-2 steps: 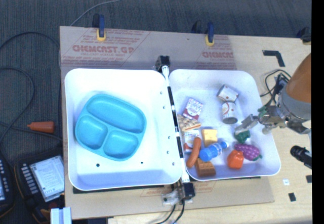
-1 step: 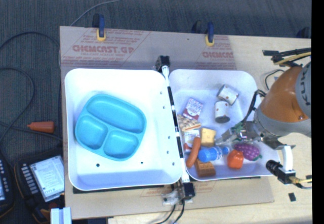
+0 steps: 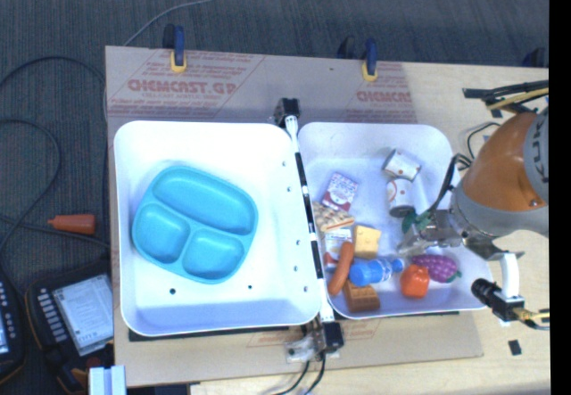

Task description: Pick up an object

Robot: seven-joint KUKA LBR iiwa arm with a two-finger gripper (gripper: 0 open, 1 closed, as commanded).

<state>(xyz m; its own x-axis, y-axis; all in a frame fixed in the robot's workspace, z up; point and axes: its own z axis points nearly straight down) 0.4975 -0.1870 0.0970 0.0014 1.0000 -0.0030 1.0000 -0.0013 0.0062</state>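
Observation:
The right bin (image 3: 428, 139) holds a heap of toy foods. Among them are an orange carrot (image 3: 342, 267), a blue bottle (image 3: 370, 273), a yellow cheese block (image 3: 367, 240), a brown bread piece (image 3: 362, 298), an orange pepper (image 3: 414, 281), purple grapes (image 3: 436, 266), a white can (image 3: 401, 166), another small can (image 3: 401, 197), a cracker (image 3: 335, 220) and a purple-and-white packet (image 3: 340, 190). My gripper (image 3: 417, 236) is low in the bin's right half, just above the grapes and pepper and beside a small green item (image 3: 409, 223).
The left bin (image 3: 143, 139) carries a blue divided plate (image 3: 194, 222). A metal divider (image 3: 303, 197) runs between the bins. The grey and orange arm (image 3: 504, 179) covers the right bin's right rim. Cables, an orange tool (image 3: 73, 224) and a handheld pendant (image 3: 71, 313) lie on the floor at left.

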